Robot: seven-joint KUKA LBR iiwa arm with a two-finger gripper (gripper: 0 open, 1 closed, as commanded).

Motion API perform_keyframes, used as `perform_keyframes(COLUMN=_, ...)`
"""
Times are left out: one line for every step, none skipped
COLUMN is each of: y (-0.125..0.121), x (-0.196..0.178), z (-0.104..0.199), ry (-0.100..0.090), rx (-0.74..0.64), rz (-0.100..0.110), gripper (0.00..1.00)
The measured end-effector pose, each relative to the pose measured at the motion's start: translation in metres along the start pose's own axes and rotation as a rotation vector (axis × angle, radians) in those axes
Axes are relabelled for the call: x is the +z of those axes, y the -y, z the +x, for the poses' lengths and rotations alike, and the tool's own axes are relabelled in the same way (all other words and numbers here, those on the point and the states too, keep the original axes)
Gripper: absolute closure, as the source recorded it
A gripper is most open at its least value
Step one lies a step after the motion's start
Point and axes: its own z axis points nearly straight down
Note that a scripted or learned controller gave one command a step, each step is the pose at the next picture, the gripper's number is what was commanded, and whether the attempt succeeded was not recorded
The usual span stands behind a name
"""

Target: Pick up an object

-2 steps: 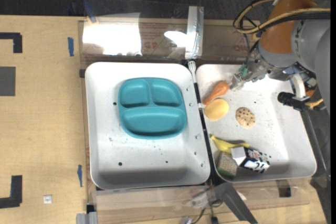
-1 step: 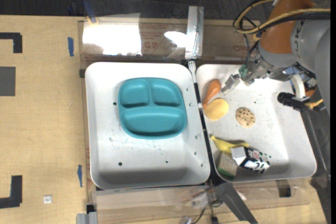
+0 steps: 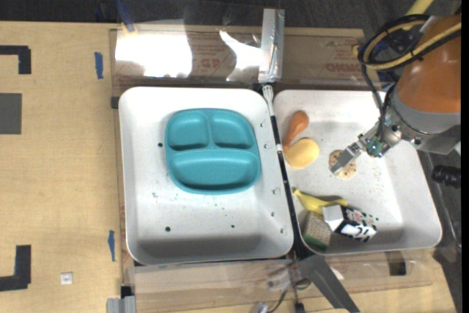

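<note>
Nearest the camera, at the front edge of the right bin point(image 3: 418, 227), sits a cluster: a black-and-white printed item point(image 3: 357, 223), a small box with a speckled green face point(image 3: 318, 231), and a banana point(image 3: 316, 201) lying just behind them, all touching or nearly so.

Right bin, rear left: an orange carrot-shaped piece point(image 3: 295, 125) leaning toward the divider, with a yellow lemon-like object point(image 3: 301, 153) touching its lower end.

Middle of right bin: a small round tan cookie-like object point(image 3: 345, 166) lies flat on the bin floor.

Arm enters from the right, orange band visible above the wrist, cables looped over it. Gripper point(image 3: 346, 157) points down and to the left, its tip directly over the cookie-like object. Fingers overlap the object's upper edge from this angle. Cannot tell whether the fingers are spread or pressed together; cannot tell whether the object is between them or only beneath them. Object appears to rest on the bin floor.

Lemon-like object is just to the left of the gripper tip, near but apart. Front cluster is well apart from the gripper, toward the camera.

Left bin point(image 3: 139, 216): a teal divided plate point(image 3: 212, 149) with three compartments, centred, upright. Dark specks scattered on the bin floor around it.

Behind both bins: a clear plastic sheet point(image 3: 190, 48) catching glare.
</note>
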Motion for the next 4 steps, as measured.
perform_keyframes(y=0.019, x=0.110, z=-0.009, ry=0.004, rx=0.086, rz=-0.003, gripper=0.00)
perform_keyframes(y=0.031, x=0.022, z=-0.041, ry=0.005, rx=-0.091, rz=-0.002, gripper=0.00)
perform_keyframes(y=-0.040, x=0.106, z=-0.023, ry=0.008, rx=-0.209, rz=-0.008, gripper=0.00)
perform_keyframes(y=-0.043, x=0.092, z=-0.027, ry=0.022, rx=-0.206, rz=-0.020, gripper=1.00)
